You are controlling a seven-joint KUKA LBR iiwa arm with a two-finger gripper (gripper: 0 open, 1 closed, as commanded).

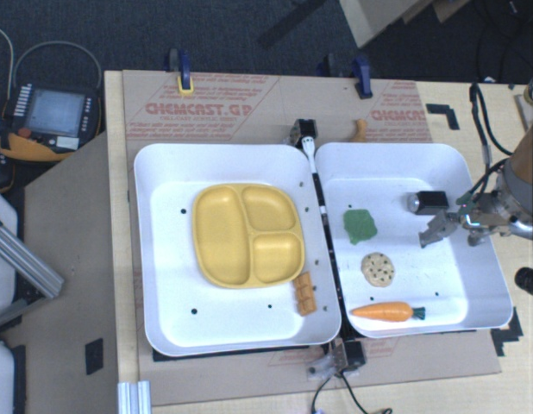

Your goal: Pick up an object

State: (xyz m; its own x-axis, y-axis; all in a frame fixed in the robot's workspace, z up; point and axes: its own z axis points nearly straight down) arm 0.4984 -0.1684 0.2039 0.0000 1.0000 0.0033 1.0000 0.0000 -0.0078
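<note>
So far nothing has been picked up: the pincer [456, 229] hangs low over the right bin [484, 304], its fingers spread apart with only bare white floor between them. Every candidate lies free. Nearest is the cookie [378, 269], off the fingertips toward the left bin [163, 231] and a little toward the bench's [249, 102] front edge. The green piece [360, 225] sits farther out in the same direction, roughly level with the pincer, and the carrot [383, 312] lies beyond the cookie by the front wall. Well apart from the pincer, across the divide, are the yellow plate [247, 234] and a brown snack [304, 293] just beside it. The whole task seems left to do: choosing a target, moving over it, closing and lifting.
</note>
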